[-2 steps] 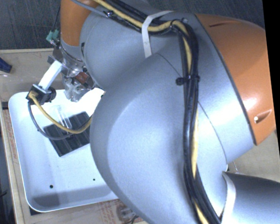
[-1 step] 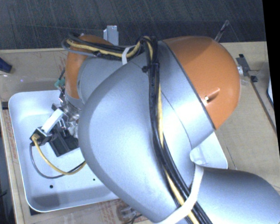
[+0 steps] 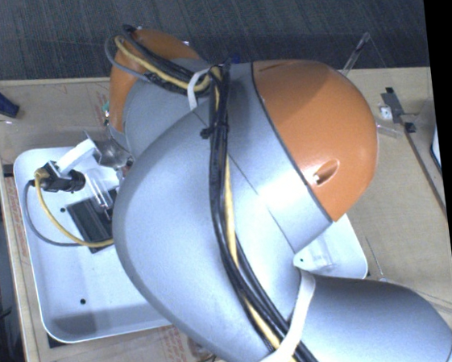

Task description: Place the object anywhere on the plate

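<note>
Over the left bin [image 3: 71, 315] the arm [image 3: 238, 215] bulks so large that it covers most of both bins from us. We make out the gripper [image 3: 90, 201] low near that bin's far-left corner, its dark finger assembly reaching down toward the white floor, a yellow cable [image 3: 40, 226] looping beside it. Whether its fingers stand wide or narrow we cannot tell, and we see nothing clearly between them. The object and the plate we cannot pick out; both may lie under the arm. We judge the step in hand to be the reach or grasp in the left bin. Next, we think, comes a sure hold, then a lift and a carry to the plate.
</note>
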Motion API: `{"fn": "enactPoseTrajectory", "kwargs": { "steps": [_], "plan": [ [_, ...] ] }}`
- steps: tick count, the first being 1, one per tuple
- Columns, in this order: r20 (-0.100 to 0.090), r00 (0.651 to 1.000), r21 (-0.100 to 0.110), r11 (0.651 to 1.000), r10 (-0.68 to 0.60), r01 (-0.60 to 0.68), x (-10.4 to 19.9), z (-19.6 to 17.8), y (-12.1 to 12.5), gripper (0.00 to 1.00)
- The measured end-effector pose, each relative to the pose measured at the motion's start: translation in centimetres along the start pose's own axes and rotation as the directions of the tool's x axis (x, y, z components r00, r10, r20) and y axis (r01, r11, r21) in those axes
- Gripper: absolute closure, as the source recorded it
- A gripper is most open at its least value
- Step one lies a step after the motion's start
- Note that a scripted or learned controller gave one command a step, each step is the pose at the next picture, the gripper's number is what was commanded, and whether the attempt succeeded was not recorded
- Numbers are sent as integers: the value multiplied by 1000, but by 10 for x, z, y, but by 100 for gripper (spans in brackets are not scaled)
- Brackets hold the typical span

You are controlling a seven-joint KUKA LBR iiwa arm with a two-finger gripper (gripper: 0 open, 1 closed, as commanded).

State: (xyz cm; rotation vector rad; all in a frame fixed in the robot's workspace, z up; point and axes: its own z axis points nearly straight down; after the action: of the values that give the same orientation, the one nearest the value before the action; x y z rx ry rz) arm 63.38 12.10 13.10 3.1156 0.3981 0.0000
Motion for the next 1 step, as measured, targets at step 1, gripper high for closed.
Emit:
{"fn": "enactPoseTrajectory", "kwargs": {
  "steps": [1],
  "plan": [
    [5,927,8,927,-374,374,-29,-34,8,100]
  ]
}}
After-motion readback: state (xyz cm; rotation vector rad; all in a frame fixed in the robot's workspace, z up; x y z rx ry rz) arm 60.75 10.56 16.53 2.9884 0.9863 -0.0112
